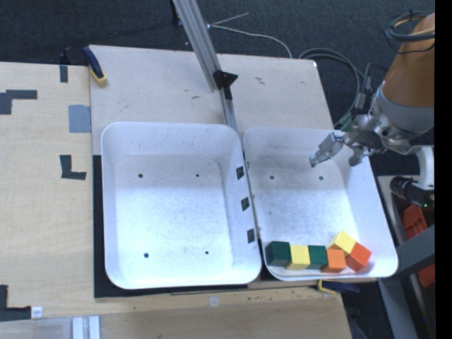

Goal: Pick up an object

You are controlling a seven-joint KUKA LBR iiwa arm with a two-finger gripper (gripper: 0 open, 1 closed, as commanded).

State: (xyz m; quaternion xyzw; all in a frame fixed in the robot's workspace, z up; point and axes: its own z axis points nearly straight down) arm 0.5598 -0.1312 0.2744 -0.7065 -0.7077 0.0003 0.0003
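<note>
My pincer [337,151] hung over the top right part of the right bin [282,154], near its right wall. Its two fingers [321,154] stood apart, so it was open. Nothing was between them.

The blocks were well apart from my pincer, down at the near edge of the same bin. They sat in a row, touching each other. The green block [278,252] was at the left end, the farthest to the left of my pincer. Next to it was a yellow block [299,256]. After that came another green one [316,255], then an orange block [335,260]. A second yellow block [345,242] sat just behind that orange one, the closest block to my pincer. A last orange block [359,256] was at the right end, tilted a bit, almost straight below my pincer in the view.

The left bin [169,203] was off to my pincer's left, beside the right bin. Both bins sat on the bench [155,83]. A grey bar [201,37] ran up from between the bins, to the upper left of my pincer.
</note>
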